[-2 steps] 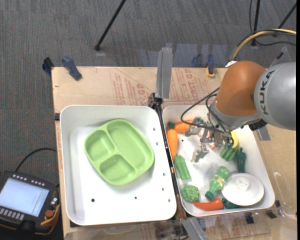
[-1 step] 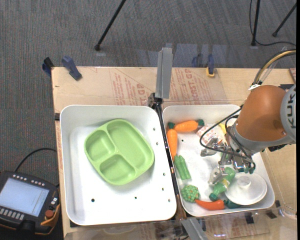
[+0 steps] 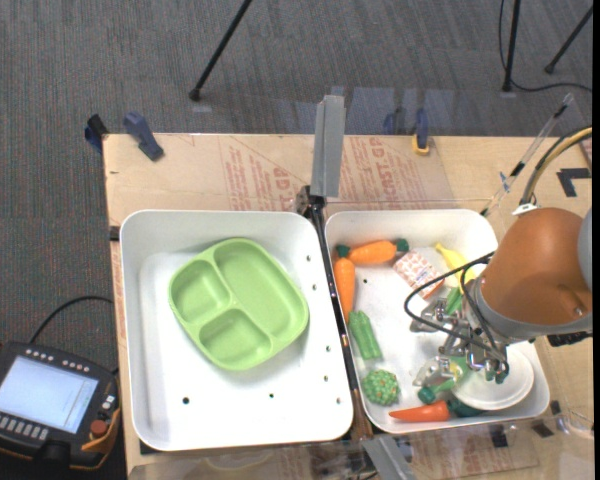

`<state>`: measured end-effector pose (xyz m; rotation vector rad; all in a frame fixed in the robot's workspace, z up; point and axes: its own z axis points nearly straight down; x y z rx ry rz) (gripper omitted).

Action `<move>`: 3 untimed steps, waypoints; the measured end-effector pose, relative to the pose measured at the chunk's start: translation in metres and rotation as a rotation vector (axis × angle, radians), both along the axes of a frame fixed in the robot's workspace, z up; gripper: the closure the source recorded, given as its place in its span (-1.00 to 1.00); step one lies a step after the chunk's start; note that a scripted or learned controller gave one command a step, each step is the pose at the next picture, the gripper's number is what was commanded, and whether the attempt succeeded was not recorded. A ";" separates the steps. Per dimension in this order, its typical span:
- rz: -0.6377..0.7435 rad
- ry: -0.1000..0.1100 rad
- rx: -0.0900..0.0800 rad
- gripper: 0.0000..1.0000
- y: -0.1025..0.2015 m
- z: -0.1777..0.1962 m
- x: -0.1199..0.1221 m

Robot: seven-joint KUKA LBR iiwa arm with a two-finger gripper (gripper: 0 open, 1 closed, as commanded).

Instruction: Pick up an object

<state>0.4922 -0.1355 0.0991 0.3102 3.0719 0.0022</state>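
1. I count two white bins: the left bin carries one green divided plate, and the right bin carries the toy food.
2. In the right bin I count three carrots: one at the far wall, one along the wall shared with the left bin, one at the near wall.
3. Also there: one green pod, one knobbly green ball, one red-and-white packet, one yellow piece, one white dish.
4. The gripper hangs over the right bin's near right part, just above the dish; I cannot tell whether it is grasping anything.
5. Open floor in the right bin lies between the pod and the gripper.
6. The pod, ball and near carrot crowd the near side of the right bin, close beside the gripper.
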 end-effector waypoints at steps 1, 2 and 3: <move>-0.099 0.053 0.008 -1.00 0.046 -0.012 0.040; -0.092 0.041 0.006 -1.00 0.052 -0.009 -0.012; -0.209 0.042 0.008 -1.00 0.052 -0.010 -0.013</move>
